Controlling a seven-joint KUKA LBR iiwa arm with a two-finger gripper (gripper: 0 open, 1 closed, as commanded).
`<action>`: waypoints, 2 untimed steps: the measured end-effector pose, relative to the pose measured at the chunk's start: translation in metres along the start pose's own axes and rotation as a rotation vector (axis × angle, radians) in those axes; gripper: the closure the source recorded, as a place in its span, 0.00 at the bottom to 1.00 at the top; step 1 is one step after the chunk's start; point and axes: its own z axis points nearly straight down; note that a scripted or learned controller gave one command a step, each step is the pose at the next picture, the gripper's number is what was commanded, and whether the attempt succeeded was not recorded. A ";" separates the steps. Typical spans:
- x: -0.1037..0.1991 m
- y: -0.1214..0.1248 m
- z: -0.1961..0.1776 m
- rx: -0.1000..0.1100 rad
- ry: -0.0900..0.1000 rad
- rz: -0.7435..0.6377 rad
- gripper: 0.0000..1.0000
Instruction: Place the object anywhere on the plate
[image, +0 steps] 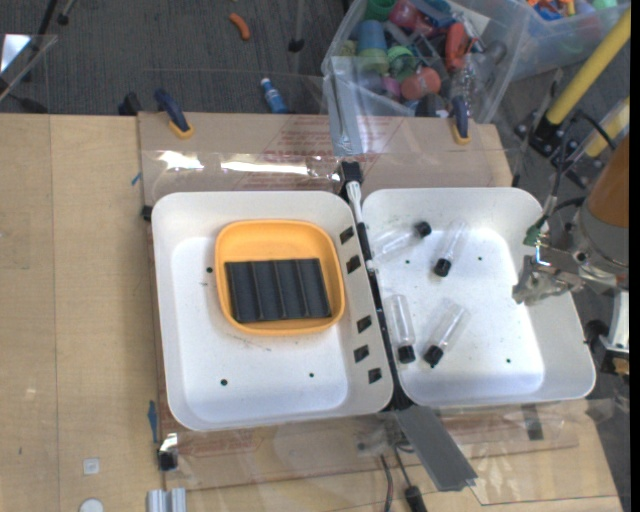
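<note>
Four clear vials with black caps (445, 328) lie loose in the right bin (560, 370), right of centre frame; none is on the orange plate (232, 245) in the left bin (190, 390). The gripper (535, 283) hovers at the right bin's right rim; whether it is open or closed, I cannot tell. Picking and placing both remain.
</note>
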 end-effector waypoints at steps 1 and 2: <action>-0.042 0.052 -0.103 -0.002 0.000 0.020 1.00; -0.021 0.107 -0.220 -0.004 -0.001 -0.160 1.00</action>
